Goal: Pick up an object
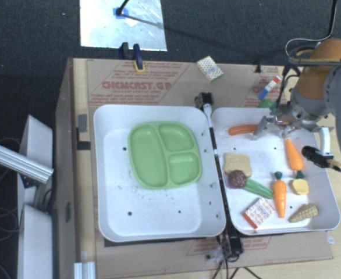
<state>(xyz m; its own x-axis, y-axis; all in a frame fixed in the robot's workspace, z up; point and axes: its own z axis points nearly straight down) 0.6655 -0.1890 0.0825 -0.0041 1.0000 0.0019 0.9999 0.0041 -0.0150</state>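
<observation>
Gripper (267,125) low in right bin (333,211), finger state impossible to tell, hot dog (242,130) just beside, carrot (294,154), toast (238,164) nearby; green plate (164,154) in left bin (113,211).

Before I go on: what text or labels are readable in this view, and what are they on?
"CHEMCAST GP", red print on the brown board under the bins; smaller red lines around it are too blurred to read.
Small red-and-white packet in the right bin: print too small to read.
Red, white and blue box on the board's far right: label unreadable.
Patterned block at the far edge: no legible text.
</observation>
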